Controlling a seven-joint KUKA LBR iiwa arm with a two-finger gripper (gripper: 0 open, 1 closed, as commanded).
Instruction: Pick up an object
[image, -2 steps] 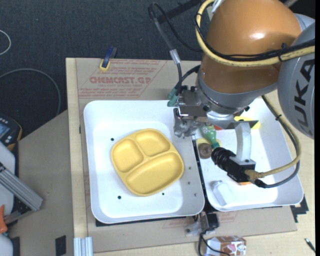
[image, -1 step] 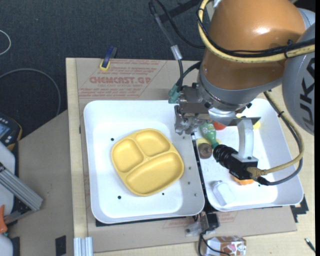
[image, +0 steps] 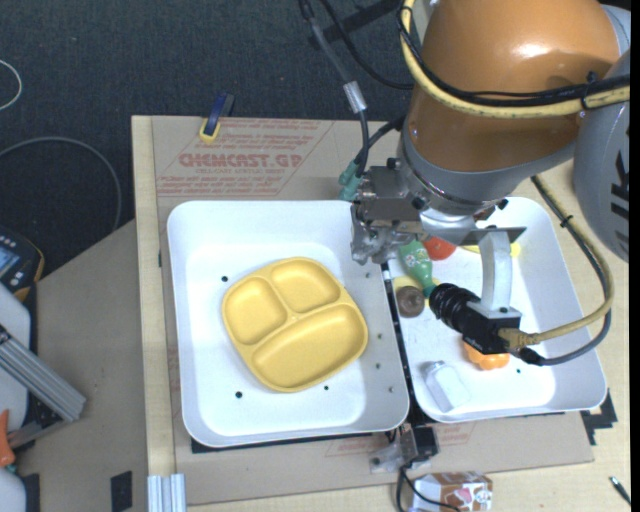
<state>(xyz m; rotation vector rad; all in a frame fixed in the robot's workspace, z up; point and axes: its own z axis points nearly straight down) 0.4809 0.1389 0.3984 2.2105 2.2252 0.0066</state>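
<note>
My gripper (image: 368, 245) hangs over the seam between the two bins, at the far left corner of the right bin (image: 560, 385). Just right of it lie a green object (image: 415, 262) and a red one (image: 440, 247), partly hidden by the wrist. A small brown cylinder (image: 407, 298) sits below the green object, close to the bin's left wall. Further toward the front are an orange object (image: 487, 356) and a pale grey block (image: 445, 385). I see nothing held between the fingers.
A yellow divided plate (image: 293, 322) fills the middle of the left bin (image: 200, 240). The big orange and grey arm covers the far part of the right bin. A small yellow piece (image: 516, 250) peeks out by the bracket.
</note>
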